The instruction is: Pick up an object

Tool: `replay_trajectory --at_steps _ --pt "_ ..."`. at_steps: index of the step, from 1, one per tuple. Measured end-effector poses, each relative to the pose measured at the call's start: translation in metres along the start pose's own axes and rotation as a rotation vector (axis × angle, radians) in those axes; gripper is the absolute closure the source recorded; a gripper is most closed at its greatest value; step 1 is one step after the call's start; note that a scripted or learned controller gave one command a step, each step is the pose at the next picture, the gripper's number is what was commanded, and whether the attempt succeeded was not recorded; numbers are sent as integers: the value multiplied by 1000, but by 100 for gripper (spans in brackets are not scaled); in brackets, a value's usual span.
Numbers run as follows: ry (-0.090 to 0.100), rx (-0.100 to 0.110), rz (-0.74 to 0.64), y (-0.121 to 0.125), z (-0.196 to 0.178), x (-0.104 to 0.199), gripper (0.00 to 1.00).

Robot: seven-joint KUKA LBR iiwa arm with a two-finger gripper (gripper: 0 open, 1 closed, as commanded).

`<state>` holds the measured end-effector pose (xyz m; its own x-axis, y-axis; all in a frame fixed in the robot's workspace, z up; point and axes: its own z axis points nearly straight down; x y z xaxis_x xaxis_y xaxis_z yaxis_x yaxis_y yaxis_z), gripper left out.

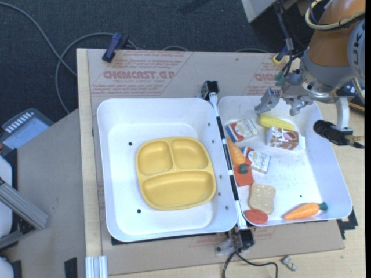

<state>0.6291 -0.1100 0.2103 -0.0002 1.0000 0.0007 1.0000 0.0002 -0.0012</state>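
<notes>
Your likeliest target is the yellow banana [276,121], lying near the far edge of the right bin [330,178]. Its long axis runs roughly from nine o'clock to three o'clock, tilting slightly down toward three.

The claw [283,102] hangs just off the banana at about twelve o'clock, very near it. Its two grey fingers [266,103] look spread apart, and nothing sits between them. As I judge it, your coming move is a short drop toward six o'clock, with the fingers closing across the banana's narrow width, not along its length.

Just beside the banana at five o'clock is a red and white packet [283,138]. At eight o'clock lies another small packet [242,128]. Either could get in the way of a finger.

Farther toward six o'clock you have a slice of toast [262,197] and a carrot [302,211]. At nine o'clock, in the left bin [116,155] on the table [145,74], sits a yellow divided plate [174,172], well apart from the claw.
</notes>
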Motion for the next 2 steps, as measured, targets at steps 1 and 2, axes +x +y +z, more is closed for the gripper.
replay_trajectory --at_steps 1,2 --pt "-1 0 1 30 126 -43 0" --pt "-3 -4 0 31 115 -43 100"
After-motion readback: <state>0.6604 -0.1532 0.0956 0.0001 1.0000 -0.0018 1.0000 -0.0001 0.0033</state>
